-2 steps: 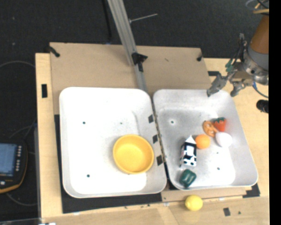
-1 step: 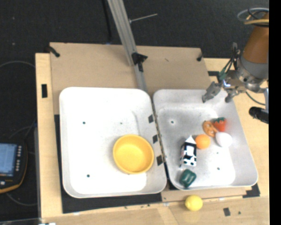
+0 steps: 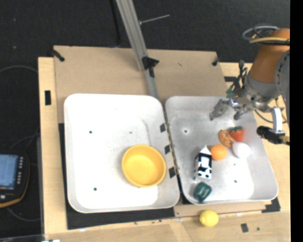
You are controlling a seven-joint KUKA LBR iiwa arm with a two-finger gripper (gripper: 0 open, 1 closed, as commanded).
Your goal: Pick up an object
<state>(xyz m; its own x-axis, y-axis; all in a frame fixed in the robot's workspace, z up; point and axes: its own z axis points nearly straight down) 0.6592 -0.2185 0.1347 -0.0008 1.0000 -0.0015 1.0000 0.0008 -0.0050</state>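
My gripper (image 3: 227, 112) hangs over the back of the right bin (image 3: 189, 116), its two fingers spread apart and open with nothing between them. Just in front of it lie a red tomato-like piece (image 3: 237, 133), a brown pastry-like piece (image 3: 225, 136), a white egg (image 3: 241, 149) and an orange ball (image 3: 218, 153). A black-and-white cow-patterned carton (image 3: 204, 165) stands near the bin's middle. A dark green object (image 3: 202, 191) lies at the bin's front edge.
A yellow bowl (image 3: 143, 165) sits in the left bin (image 3: 96, 120). A yellow lemon (image 3: 208, 218) lies on the bench in front of the right bin. A grey metal rail (image 3: 134, 32) slants across the back. A handheld pendant (image 3: 5, 178) lies far left.
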